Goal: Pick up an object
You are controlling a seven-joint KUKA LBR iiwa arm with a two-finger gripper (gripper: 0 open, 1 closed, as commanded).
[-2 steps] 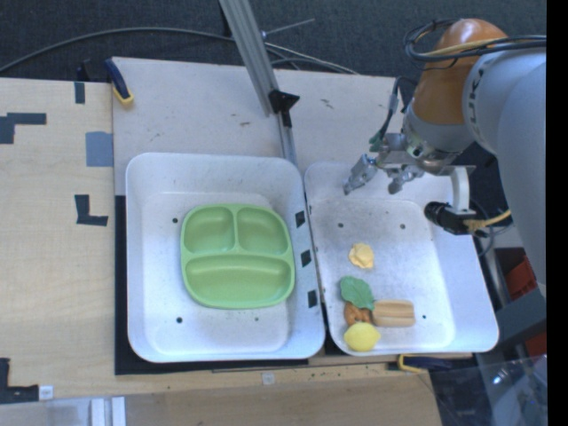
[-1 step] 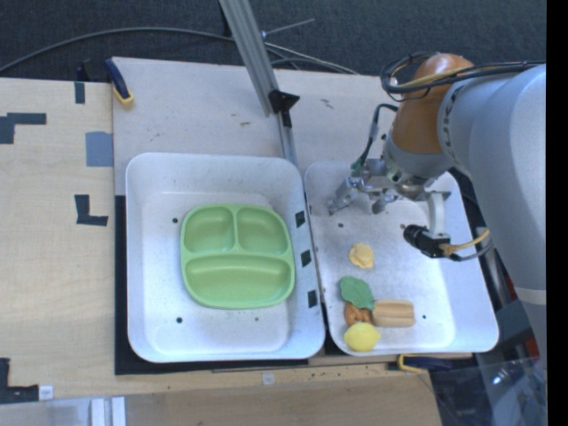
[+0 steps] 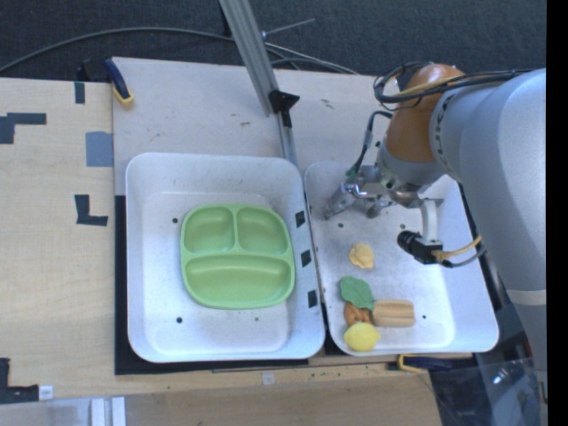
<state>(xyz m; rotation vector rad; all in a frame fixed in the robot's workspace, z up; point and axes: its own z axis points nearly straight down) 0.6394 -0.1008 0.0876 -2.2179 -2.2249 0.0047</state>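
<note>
The tool (image 3: 355, 198) was seen low over the far part of the right bin (image 3: 461, 327), near that bin's left wall, with the grey arm (image 3: 497, 149) and its orange band (image 3: 417, 114) reaching in from the right. Whether the tool was apart or together could not be told; nothing was seen gripped in it. A black cable loop (image 3: 422, 245) was seen hanging just right of the tool, over the bin floor.

A small pale yellow lump (image 3: 361, 256) was found just below the tool, apart from it, on the bin floor. Nearer the front of the same bin a cluster was noted: a green leaf-shaped piece (image 3: 356, 290) lying on a small orange item (image 3: 357, 313), a tan bread-like roll (image 3: 394, 312) touching them on the right, and a yellow lemon-like item (image 3: 361, 336) just in front, near the bin's front left corner.

The left bin (image 3: 151, 238) was placed side by side with the right one, their walls touching. A green divided plate (image 3: 237, 256) with three compartments was seen flat in its middle.

A grey metal rail (image 3: 248, 38) was seen slanting from the top edge down to the gap between the bins. On the desk (image 3: 53, 264) dark tape marks (image 3: 89, 209) were noted left of the bins, and a blue and yellow object (image 3: 119, 82) at its far edge.
</note>
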